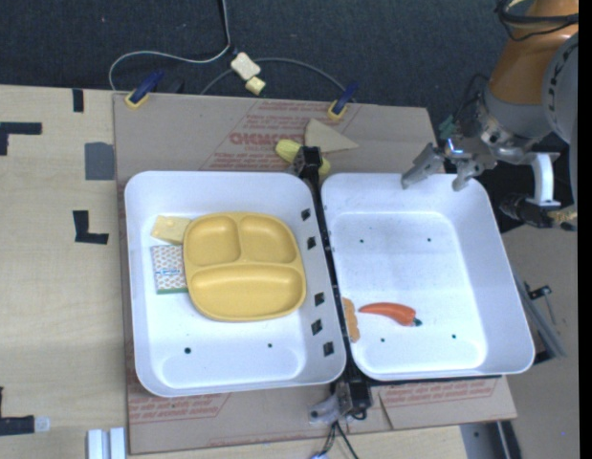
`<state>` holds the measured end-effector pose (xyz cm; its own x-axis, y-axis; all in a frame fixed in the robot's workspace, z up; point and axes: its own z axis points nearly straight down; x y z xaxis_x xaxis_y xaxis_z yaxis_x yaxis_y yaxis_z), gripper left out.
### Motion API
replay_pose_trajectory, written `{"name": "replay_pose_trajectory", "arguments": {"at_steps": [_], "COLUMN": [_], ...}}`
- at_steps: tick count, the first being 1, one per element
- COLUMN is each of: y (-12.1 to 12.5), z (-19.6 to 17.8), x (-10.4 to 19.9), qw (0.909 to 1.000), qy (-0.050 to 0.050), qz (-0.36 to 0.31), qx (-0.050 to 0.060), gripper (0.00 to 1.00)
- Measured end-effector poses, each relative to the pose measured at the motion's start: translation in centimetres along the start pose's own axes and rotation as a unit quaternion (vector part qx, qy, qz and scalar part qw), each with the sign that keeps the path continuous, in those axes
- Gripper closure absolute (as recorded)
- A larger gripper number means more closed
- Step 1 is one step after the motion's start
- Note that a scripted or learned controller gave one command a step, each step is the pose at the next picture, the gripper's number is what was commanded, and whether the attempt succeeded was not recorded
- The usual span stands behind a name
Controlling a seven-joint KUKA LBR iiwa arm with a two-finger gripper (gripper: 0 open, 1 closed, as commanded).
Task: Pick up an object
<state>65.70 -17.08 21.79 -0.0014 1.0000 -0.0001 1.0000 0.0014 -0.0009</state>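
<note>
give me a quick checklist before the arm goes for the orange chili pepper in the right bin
1. Target in sight: orange chili pepper lies flat near the front of the right bin: ok.
2. Space around it: a small orange piece sits apart at the bin's left wall: ok.
3. Gripper empty, fingers spread: ok.
4. Gripper over target: it hangs at the bin's far rim, well away from the pepper: not ok.
5. Other bin undisturbed: yellow divided plate and cards stay in the left bin: ok.
6. Finger alignment with the pepper's long axis: cannot tell.

The wooden desk (47,285) carries a cardboard sheet (267,132); on it sit two white bins, left (142,352) and right (496,256), touching.
</note>
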Motion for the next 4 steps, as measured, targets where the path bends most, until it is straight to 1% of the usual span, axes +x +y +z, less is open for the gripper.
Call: {"name": "replay_pose_trajectory", "arguments": {"at_steps": [1,2,3,4], "y": [-8.3,-16.5,-16.1,-14.2], "z": [3.7,13.6,12.1,2.9], "x": [1.8,4.2,3.8,12.2], "qw": [1.0000,1.0000,1.0000,1.0000], "qy": [0.001,0.001,-0.003,0.001], "qz": [0.002,0.001,0.002,-0.004], "qx": [0.005,-0.001,-0.004,-0.003], "gripper": [0.00,0.00,1.00,1.00]}}
